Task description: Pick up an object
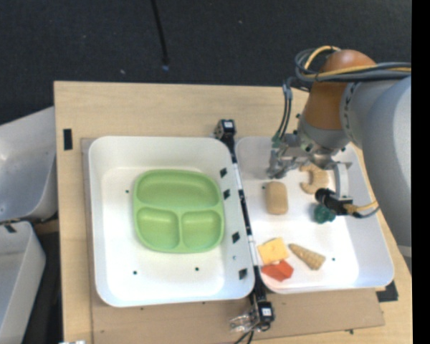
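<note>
My gripper [290,162] hangs low over the back of the right bin [365,260], under the orange wrist band. Just in front of it a tan bread-like roll [276,198] lies on the bin floor. To the gripper's right is a small curved tan piece [314,180], partly hidden by the wrist. A dark green object [323,213] lies further right. Near the bin's front are a yellow block [273,250], a red piece [277,270] and a tan cone [307,256]. Nothing is seen held.
The left bin [107,264] holds a green divided plate [178,210]. A raised divider with black clips [236,213] runs between the two bins. Cables loop around the wrist above the right bin's back edge.
</note>
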Robot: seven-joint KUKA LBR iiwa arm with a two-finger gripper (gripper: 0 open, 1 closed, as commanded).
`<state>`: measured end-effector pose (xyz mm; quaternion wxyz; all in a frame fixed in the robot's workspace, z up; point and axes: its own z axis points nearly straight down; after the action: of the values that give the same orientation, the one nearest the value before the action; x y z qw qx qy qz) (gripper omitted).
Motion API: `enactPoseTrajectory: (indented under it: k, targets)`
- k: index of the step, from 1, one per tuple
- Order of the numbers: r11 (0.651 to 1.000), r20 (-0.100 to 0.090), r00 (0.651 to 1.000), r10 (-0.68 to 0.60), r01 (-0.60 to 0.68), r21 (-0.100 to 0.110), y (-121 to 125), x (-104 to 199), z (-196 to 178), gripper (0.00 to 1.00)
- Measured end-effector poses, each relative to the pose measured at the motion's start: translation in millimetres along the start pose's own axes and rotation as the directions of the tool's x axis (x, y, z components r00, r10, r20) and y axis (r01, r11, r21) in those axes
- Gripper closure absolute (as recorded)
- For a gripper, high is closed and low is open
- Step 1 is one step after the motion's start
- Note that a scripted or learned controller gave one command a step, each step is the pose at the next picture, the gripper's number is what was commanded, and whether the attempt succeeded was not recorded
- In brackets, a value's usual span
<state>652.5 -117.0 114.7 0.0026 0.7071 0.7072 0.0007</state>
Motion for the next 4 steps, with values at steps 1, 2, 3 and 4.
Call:
enactPoseTrajectory:
  k: [1, 2, 3, 4]
  targets:
    - [1.0, -0.002, 1.0, 0.002, -0.002, 0.0, 2.2, -4.4, -44.0, 1.0]
    - [1.0, -0.002, 1.0, -0.003, 0.003, -0.003, 6.9, 3.2, -103.5, 1.0]
    - [1.0, -0.002, 1.0, -0.004, 0.004, 0.0, 8.0, 1.8, -133.1, 1.0]
    - [1.0, -0.003, 1.0, -0.006, 0.006, 0.005, -9.6, 51.7, -142.9, 1.0]
